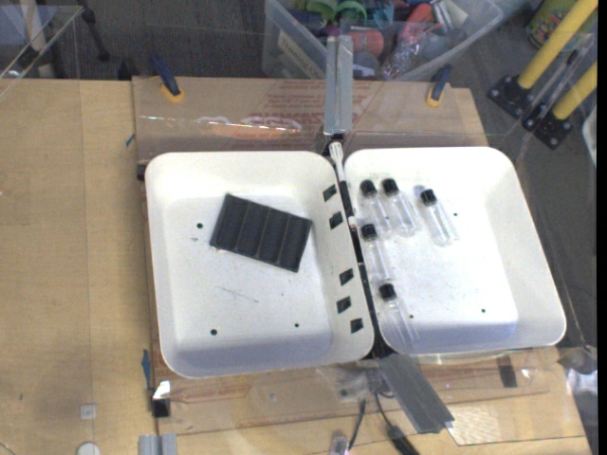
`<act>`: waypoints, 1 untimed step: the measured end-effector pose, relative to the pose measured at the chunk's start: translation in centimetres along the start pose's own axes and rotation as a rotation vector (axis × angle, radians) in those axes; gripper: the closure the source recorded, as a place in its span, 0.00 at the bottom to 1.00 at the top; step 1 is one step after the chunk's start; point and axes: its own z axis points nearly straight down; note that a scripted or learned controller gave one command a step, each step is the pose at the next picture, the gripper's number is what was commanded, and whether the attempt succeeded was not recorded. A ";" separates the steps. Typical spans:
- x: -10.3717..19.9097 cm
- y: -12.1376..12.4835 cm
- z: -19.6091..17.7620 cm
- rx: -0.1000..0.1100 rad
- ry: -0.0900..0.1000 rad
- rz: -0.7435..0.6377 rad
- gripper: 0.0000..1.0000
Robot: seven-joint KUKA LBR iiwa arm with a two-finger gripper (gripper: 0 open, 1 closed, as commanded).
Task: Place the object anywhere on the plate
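Left bin point(171, 282): dark ridged plate point(261, 232). Right bin point(493, 292): clear black-capped vials point(403, 211). End effector state: cannot tell.

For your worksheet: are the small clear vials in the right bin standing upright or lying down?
Lying down: the vials show their full length flat on the right bin floor.

A dark ribbed plate point(261, 232) lies flat in the left bin point(180, 330), slightly askew. The right bin point(503, 282) holds five clear vials with black caps point(433, 213), lying near its left and upper part.
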 end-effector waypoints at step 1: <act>0.0 0.0 0.0 0.000 0.000 -0.001 0.00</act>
